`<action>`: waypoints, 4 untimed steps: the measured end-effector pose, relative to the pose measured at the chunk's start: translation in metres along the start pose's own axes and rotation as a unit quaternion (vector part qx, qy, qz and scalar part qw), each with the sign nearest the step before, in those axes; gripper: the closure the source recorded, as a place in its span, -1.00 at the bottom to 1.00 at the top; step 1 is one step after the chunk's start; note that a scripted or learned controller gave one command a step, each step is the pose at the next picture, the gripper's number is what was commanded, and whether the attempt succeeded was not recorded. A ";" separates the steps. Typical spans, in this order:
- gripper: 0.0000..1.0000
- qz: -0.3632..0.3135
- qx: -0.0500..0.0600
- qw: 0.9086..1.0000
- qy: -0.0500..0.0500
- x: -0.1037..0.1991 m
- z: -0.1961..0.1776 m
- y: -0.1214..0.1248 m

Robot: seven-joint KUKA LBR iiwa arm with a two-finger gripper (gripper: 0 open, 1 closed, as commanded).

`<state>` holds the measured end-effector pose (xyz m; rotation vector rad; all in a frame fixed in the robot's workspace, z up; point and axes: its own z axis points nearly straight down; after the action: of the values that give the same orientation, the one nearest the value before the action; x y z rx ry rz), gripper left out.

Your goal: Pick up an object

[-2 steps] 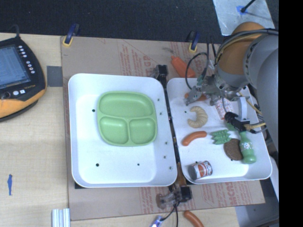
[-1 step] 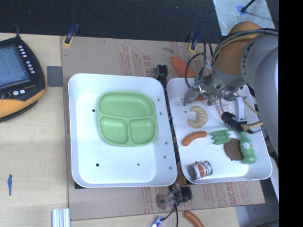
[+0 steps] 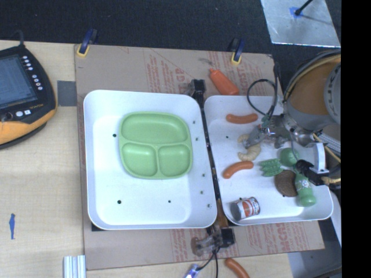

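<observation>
My gripper (image 3: 259,135) sits low in the right bin (image 3: 227,201), upper middle, arm coming in from the right. Fingers look slightly parted with nothing between them, though it's blurry. Closest pick is the pale peanut-shaped piece (image 3: 250,151), just below the fingertips, nearly touching, long axis running up-right to down-left. One orange sausage (image 3: 241,118) lies just above, another (image 3: 237,168) further below, both roughly horizontal. The can (image 3: 246,208) is well off near the front wall
</observation>
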<state>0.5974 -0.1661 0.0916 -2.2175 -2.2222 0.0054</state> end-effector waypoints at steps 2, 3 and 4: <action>1.00 -0.002 0.000 1.000 0.000 0.007 -0.041 -0.054; 1.00 -0.002 -0.001 1.000 0.001 0.074 -0.043 0.059; 1.00 0.000 0.000 1.000 0.001 0.036 -0.053 0.022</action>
<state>0.6199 -0.1300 0.1450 -2.2177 -2.2210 0.0040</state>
